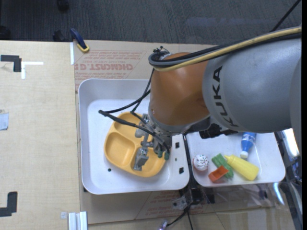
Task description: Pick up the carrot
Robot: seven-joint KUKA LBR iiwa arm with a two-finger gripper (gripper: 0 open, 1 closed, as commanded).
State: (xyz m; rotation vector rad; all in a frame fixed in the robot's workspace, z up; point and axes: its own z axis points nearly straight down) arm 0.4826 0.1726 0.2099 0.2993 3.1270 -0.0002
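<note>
The carrot [219,174] lies in the right bin [273,176], a short orange piece at its near left, touching a green piece [222,163] and just beside a yellow bottle [244,168]. A white speckled ball [201,162] sits to its left and a small blue-and-white bottle [247,144] lies farther back. They are bunched together, so the carrot has neighbours pressing on two sides, and I'd guess a clean grip will need to come from its open near side.

The hand [141,161] is nowhere near it. It hangs low over the left bin [91,143], above the near right part of a yellow divided tray [120,150], well apart from the carrot and across the wall between the bins. Nothing lies between its fingers as far as I can see, but from this angle the metal parts run together, so I cannot tell whether it is spread or closed.

The arm's orange band [177,95] and grey body cover the far part of the right bin. Both bins rest on cardboard [110,61] laid over the pale worktop [38,128]. Judging by this, the pick has not begun; the hand must first cross to the right.
</note>
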